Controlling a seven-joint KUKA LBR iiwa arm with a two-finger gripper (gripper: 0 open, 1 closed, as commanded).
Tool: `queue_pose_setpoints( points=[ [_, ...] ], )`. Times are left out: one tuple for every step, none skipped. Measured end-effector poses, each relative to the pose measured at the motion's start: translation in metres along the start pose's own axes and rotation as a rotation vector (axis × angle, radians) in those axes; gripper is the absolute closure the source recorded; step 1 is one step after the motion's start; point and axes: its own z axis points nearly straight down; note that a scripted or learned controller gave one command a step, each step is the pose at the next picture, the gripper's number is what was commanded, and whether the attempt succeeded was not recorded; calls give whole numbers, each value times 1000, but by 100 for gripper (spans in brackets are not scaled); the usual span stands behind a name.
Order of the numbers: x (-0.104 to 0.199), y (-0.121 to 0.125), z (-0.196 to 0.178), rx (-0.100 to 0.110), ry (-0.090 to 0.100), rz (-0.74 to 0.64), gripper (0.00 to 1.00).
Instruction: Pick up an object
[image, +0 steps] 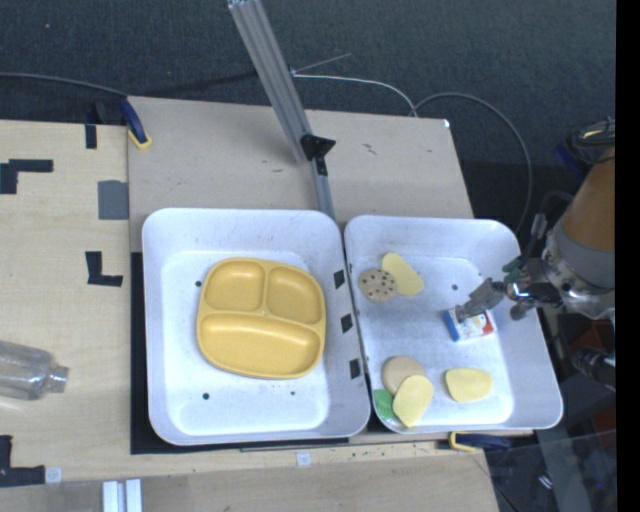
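White plastic everywhere on this bench: two shallow bins side by side, and the action is all in the right-hand bin (500, 240). The grey arm with its orange band (590, 225) comes in from the right edge, and its two-finger gripper (483, 300) hangs low over the small blue, white and red carton (470, 325) lying near the bin's right wall. That carton looks like the target. One dark finger slants down towards its upper edge, right beside it or perhaps touching; whether the claw is spread or pinched, I cannot tell from this angle.

Nothing is lifted yet. The carton lies flat on the bin floor, and I see nothing between the fingers, so the pick itself is not done. By my reading the approach is made and the grasp and lift are what's left.

Other candidates sit untouched: a pale yellow oval piece (402, 273) against a brown speckled cookie-like disc (377, 285) further left, another yellow oval (468, 383) near the front, and a tan round piece (402, 370) stacked with a yellow one (413, 398) over something green (384, 405). Over in the left bin (160, 300), a yellow divided plastic plate (262, 317) rests alone.
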Motion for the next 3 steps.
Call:
queue_pose_setpoints(
  points=[
    [1,0,-10,0,2,-2,100],
    [2,1,-19,0,3,-4,100],
    [-5,-9,-30,-2,-1,0,100]
  ],
)
